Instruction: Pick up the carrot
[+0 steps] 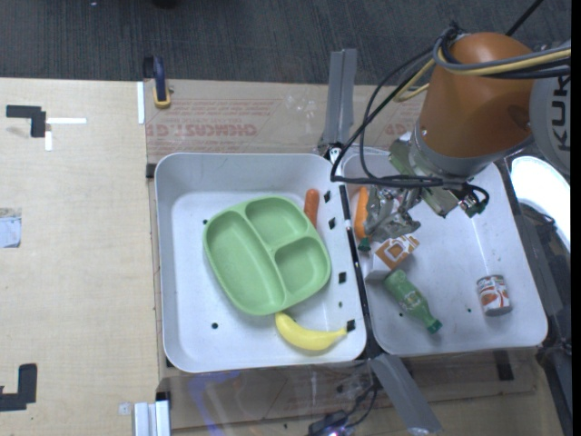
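Observation:
The carrot [361,212] is a slim orange piece lying lengthwise along the left wall of the right bin [522,325]. My gripper [396,214] hangs below the orange wrist band, over the upper left part of that bin. It is just right of the carrot and directly above a small orange-and-white box [396,251]. Nothing visible is lifted off the bin floor. The wrist and cables hide much of the gripper.
A reddish-orange stick [311,206] lies in the left bin [172,243] beside a green divided plate [265,254], with a banana [309,332] below it. A green bottle [411,301] and a small can [493,295] lie in the right bin.

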